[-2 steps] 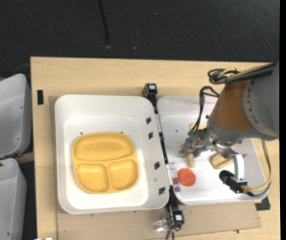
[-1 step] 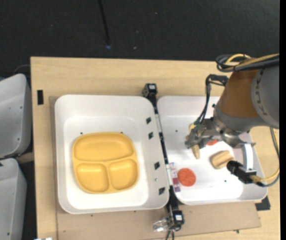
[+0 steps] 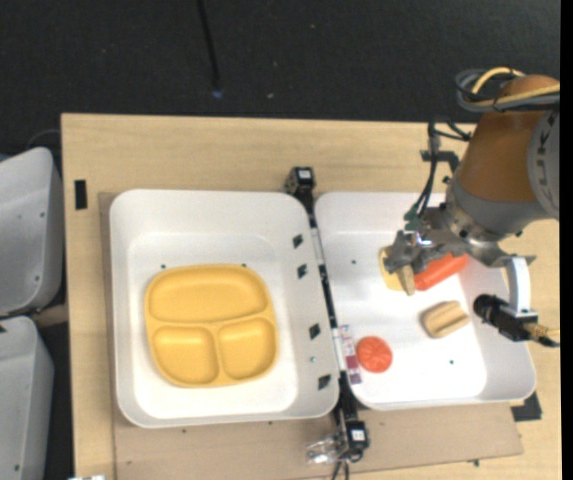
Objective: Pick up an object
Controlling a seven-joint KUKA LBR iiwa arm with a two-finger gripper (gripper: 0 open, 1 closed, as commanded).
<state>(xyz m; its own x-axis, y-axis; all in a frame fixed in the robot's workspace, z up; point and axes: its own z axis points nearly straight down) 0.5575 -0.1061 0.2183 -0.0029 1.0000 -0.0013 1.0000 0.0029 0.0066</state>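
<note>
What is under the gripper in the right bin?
Under the gripper lie an orange carrot-shaped piece and a pale yellow item, both partly covered. Whether the fingers touch either is hidden.

The arm [image 3: 501, 168] runs off the right edge and covers the far right corner of the right bin [image 3: 466, 383], its gripper [image 3: 406, 258] hides the near end of the carrot [image 3: 438, 270] and most of a pale thing beneath, and the fingers are too murky to read.
</note>
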